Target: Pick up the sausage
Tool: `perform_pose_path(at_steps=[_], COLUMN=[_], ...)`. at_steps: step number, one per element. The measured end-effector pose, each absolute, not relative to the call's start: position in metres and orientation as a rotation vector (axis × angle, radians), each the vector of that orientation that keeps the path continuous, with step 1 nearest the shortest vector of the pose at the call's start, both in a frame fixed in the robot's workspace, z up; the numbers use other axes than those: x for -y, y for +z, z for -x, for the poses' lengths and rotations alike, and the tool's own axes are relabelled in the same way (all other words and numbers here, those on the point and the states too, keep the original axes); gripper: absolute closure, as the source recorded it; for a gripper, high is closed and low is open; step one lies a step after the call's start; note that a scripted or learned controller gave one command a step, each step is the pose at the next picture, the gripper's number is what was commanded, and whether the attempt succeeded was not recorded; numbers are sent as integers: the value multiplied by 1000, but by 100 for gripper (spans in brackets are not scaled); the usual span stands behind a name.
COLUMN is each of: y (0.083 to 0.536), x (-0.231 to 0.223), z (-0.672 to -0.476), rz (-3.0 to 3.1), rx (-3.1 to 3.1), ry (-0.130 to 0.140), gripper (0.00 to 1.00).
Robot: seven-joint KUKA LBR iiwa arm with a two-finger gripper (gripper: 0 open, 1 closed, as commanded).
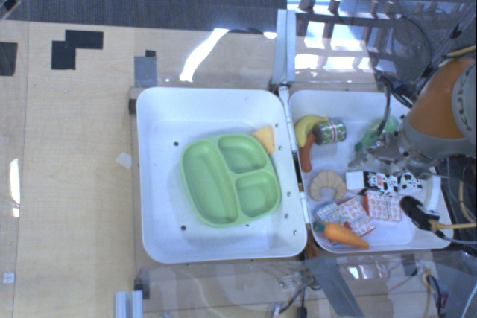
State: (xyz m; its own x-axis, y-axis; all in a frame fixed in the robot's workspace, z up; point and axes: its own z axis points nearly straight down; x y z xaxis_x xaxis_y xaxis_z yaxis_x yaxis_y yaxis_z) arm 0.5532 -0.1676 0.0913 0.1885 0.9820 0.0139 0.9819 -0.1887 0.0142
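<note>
The sausage [305, 153] is seen at the right bin's [350, 102] left wall, below the banana [307, 126] — the gripper [370, 149] is poised nearby, its state not discernible.

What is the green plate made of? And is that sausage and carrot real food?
The green plate looks like moulded plastic: one even pale green, smooth, with three rounded compartments and soft sheen. The sausage, a thin red-brown stick by the right bin's left wall, and the carrot look like toy food, probably plastic or rubber, given their flat uniform colour, though the view is too small to be sure.
</note>
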Motion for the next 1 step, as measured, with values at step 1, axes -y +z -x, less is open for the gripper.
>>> perform_pose_path(at_steps=[1], y=[90], x=[79], z=[-574], rz=[-2375], rx=[-2042], ry=[19], gripper=[0])
